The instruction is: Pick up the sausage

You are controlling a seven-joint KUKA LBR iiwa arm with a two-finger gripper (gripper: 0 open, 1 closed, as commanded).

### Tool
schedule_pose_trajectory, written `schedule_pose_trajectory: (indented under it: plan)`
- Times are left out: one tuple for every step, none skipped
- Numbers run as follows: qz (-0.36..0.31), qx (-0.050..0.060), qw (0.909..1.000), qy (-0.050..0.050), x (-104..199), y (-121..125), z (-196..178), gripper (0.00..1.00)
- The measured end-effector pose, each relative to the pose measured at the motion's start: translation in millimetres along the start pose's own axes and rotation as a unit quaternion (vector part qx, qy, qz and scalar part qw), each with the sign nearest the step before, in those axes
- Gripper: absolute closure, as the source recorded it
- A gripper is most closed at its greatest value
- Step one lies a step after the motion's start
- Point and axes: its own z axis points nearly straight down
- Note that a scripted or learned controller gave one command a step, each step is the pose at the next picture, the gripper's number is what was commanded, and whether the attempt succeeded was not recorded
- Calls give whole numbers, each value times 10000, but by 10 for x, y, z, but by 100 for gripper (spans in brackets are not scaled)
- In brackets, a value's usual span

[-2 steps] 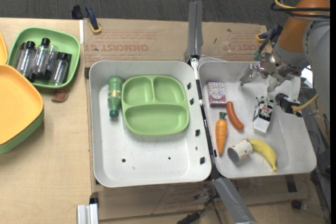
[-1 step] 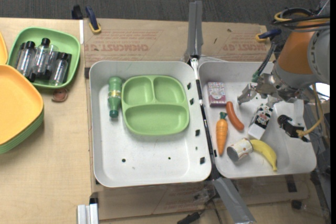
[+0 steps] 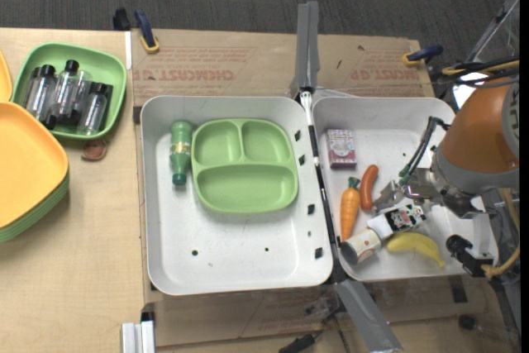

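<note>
You've got the grey arm with the orange band reaching in over the right edge of the desk, and its gripper sits low in the right-hand shallow white bin. Whether it is clenched or released you can't tell from here; the tips are lost in clutter. The small red-orange sausage lies near the middle of that bin, just left of the gripper, tilted and close beside the orange carrot with the green top. Toward the bin's far edge sits a small purple-and-white box. Toward the near edge you see a yellow banana, with a white bottle with a tan cap just left of it. In the left-hand white bin rests a green divided plate, a green bottle alongside it. At the desk's left edge sit a green tray of dark bottles and stacked orange plates.
</note>
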Motion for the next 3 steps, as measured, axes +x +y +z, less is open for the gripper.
schedule_pose_trajectory:
  plan:
    - [-109,-4,9999,-5,513,423,0,0]
    - [-80,3,10000,-8,492,418,-85,100]
    - [623,-2,9981,-15,903,516,-1701,100]
